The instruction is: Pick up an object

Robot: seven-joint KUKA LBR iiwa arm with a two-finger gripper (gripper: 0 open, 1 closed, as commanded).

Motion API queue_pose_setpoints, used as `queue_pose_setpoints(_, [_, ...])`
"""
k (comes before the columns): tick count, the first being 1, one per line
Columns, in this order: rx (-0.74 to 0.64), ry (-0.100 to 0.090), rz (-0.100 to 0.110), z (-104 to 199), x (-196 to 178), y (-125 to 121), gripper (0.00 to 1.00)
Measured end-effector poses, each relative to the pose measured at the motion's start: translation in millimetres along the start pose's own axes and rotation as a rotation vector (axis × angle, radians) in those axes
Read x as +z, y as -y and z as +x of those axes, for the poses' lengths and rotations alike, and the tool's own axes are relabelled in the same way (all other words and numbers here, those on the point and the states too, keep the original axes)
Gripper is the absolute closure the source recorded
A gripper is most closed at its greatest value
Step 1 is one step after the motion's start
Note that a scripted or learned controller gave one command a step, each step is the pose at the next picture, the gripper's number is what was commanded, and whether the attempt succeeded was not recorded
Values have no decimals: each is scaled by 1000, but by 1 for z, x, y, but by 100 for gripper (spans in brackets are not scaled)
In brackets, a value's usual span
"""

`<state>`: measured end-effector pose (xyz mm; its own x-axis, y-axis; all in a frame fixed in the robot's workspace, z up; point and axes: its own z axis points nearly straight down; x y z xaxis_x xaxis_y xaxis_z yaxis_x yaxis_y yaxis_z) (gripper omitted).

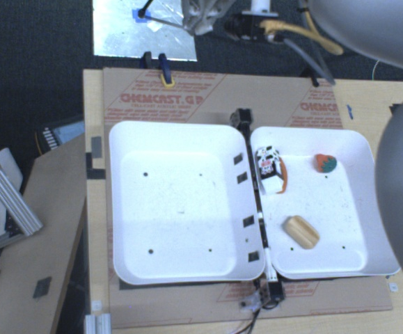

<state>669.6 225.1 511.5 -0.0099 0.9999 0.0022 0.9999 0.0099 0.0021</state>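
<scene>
Camera view, items listed by position relative to the black divider strip (pixel 255 186) that runs between the two bins.

1. Left bin (pixel 128 207): white, shallow, touching the strip on its left side.
2. Right bin (pixel 354 207): white, shallow, touching the strip on its right side.
3. Black, white and orange toy (pixel 271 169): in the right bin, just beside the strip near its far end.
4. Tan block (pixel 301 231): rounded, lying flat in the right bin, near the strip's lower half and apart from the toy.
5. Small orange and teal object (pixel 325 163): in the right bin, further right of the strip than the toy, level with it and well apart from the tan block.
6. Cardboard sheet (pixel 187 92): brown with red print, under both bins and showing beyond the strip's far end.
7. Blue clamp (pixel 165 72): with a yellow tip, on the cardboard's far edge, up and left of the strip.
8. Foil sheet (pixel 142 19): on the dark floor, well beyond the strip's far end, to the left.
9. Gripper (pixel 201 12): pale metal, well beyond the strip's far end, beside the foil, clear of both bins. Whether it is released or clenched cannot be told; nothing is seen in its grasp.
10. Arm (pixel 368 12): grey, blurred, above and right of the strip.
</scene>
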Motion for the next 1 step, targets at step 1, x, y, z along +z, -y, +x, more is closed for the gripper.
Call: queue_pose_setpoints(1, [15,3,-2,-88,-26,9,100])
